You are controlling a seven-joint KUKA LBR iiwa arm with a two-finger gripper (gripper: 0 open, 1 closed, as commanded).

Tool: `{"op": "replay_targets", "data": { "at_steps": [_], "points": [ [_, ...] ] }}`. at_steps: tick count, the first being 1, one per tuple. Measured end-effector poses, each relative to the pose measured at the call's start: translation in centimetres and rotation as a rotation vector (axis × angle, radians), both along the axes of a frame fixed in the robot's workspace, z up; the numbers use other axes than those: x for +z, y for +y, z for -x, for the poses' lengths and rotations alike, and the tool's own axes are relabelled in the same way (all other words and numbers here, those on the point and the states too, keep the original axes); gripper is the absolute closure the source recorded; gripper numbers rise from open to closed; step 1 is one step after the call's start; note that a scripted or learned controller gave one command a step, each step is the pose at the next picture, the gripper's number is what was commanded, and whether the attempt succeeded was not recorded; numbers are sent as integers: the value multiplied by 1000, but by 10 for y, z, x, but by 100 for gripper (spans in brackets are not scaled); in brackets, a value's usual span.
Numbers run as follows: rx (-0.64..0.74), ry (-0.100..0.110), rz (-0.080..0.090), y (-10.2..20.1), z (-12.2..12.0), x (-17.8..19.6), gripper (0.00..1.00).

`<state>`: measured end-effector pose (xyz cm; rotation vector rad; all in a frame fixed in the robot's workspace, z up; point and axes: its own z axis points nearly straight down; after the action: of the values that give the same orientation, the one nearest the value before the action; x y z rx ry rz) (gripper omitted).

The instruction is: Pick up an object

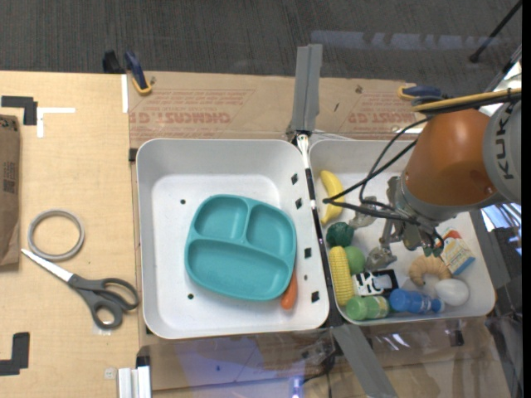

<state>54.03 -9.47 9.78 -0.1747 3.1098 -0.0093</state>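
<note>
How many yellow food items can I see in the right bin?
2. A banana lies near the bin's back left corner, and a corn cob lies along its left wall, nearer the front. The arm may hide others.

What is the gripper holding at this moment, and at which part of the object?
It cannot be told. The gripper hangs low in the right bin, among the toys near the corn cob, but nothing shows between its fingers.

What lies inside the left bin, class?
The left bin holds a teal divided plate and a carrot at the plate's lower right edge. Part of the carrot and the bin floor beneath the plate are covered.
</note>
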Motion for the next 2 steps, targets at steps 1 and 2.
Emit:
{"op": "replay_targets", "data": {
  "at_steps": [1, 2],
  "points": [
    [-6, -35, 3, -4, 18, 8, 0],
    [-17, -26, 2, 0, 15, 6, 0]
  ]
}}
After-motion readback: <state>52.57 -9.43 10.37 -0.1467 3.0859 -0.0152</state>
